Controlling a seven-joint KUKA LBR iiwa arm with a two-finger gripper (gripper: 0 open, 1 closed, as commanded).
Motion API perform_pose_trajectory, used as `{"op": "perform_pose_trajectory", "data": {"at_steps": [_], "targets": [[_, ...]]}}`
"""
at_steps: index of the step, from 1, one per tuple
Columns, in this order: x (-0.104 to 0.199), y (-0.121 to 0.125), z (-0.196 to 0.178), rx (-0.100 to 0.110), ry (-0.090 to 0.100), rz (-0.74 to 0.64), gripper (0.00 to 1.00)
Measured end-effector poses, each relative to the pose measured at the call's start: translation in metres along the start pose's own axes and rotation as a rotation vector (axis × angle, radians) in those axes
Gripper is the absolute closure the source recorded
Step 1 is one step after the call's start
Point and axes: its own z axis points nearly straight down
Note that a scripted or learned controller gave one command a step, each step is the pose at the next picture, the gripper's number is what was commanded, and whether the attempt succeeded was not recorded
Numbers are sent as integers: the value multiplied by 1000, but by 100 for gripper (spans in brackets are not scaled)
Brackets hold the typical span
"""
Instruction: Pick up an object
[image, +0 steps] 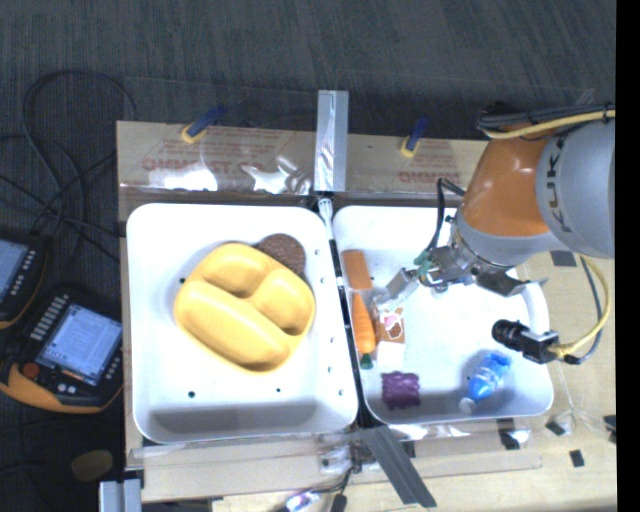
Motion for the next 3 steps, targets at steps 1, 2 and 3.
{"op": "perform_pose_trajectory", "data": {"at_steps": [1,2,3], "targets": [[-12,-13,-7,1,-1,320,0],[-20,29,-12,2,-2,350,0],[31,7,-43,2,-4,185,0]]}}
